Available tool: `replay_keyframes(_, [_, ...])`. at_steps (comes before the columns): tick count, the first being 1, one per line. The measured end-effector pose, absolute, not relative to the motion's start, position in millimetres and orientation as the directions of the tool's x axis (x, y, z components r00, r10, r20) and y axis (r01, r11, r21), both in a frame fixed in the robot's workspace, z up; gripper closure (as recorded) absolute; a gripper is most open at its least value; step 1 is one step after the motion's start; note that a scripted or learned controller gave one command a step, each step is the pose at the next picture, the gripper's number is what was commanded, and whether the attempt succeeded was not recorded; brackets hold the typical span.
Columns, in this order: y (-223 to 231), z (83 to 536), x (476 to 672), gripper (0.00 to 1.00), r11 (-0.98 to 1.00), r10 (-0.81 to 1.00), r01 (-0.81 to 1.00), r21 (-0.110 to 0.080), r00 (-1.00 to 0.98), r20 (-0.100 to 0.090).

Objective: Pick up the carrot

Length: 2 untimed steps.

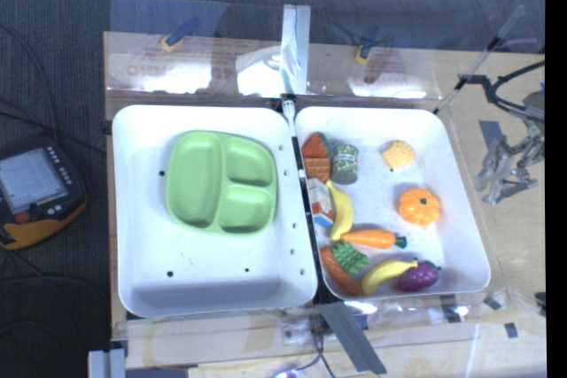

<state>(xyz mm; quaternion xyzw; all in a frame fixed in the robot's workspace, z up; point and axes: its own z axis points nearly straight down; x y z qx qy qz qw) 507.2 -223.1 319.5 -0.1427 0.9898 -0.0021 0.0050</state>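
Note:
The carrot [372, 237] is orange with a small green tip at its right end. It lies flat in the right bin [456, 190], towards the front, pointing left to right. A yellow banana [341, 210] touches its left end. A green leafy toy [350, 257] and a second banana [387, 273] lie just in front of it. An orange pumpkin [419, 206] sits just behind and to the right of it.
The right bin also holds a purple eggplant [418, 276], a corn piece [399, 155], a small can [344, 164] and a red-orange toy [335, 268]. A green divided plate [221, 181] lies in the left bin [142, 261]. Metal clips [509, 164] sit on the bench at the right.

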Motion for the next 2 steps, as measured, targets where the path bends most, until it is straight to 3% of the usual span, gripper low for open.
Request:
replay_keyframes(1, [-222,313,512.6,1.0,0.769,-0.639,-0.639,0.001,-0.769,-0.003])
replay_keyframes(2, [-223,337,492.2,1.0,0.528,-0.849,-0.849,-0.001,-0.528,-0.004])
